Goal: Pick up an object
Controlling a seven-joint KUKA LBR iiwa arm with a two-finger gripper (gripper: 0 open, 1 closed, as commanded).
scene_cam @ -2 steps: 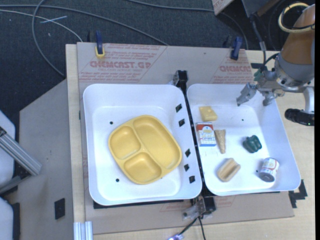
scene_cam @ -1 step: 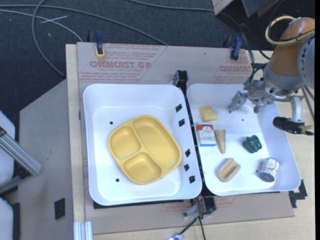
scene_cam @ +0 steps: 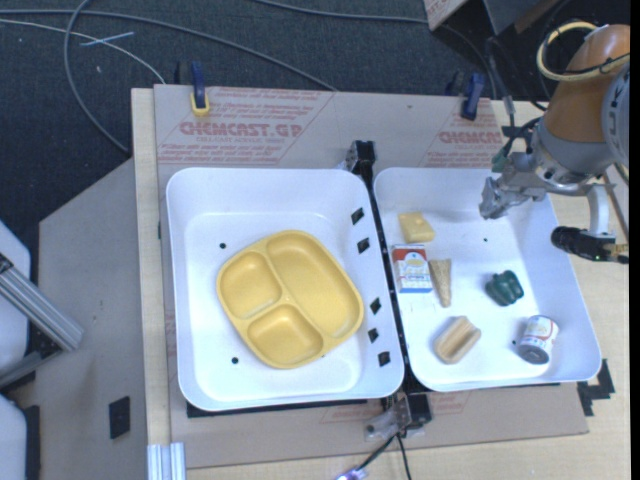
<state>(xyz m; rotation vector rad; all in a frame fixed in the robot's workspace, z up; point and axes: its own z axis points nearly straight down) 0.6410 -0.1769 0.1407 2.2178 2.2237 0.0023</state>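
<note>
Yellow divided tray (scene_cam: 289,297) sits alone in the left bin (scene_cam: 190,268). Over in the right bin (scene_cam: 570,298): a cheese-like yellow block (scene_cam: 416,228), a small red-and-white carton (scene_cam: 411,270), a tan cone (scene_cam: 441,282), a bread roll (scene_cam: 456,339), a dark green piece (scene_cam: 505,288) and a little can (scene_cam: 536,339). The claw (scene_cam: 497,200) hangs over that bin's far edge, holding nothing; whether it's apart or together, I can't tell.

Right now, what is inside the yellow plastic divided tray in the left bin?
The yellow divided tray shows three bare compartments with nothing lying in them. It sits on the floor of the left white bin; whatever lies beneath the tray is covered.
</note>
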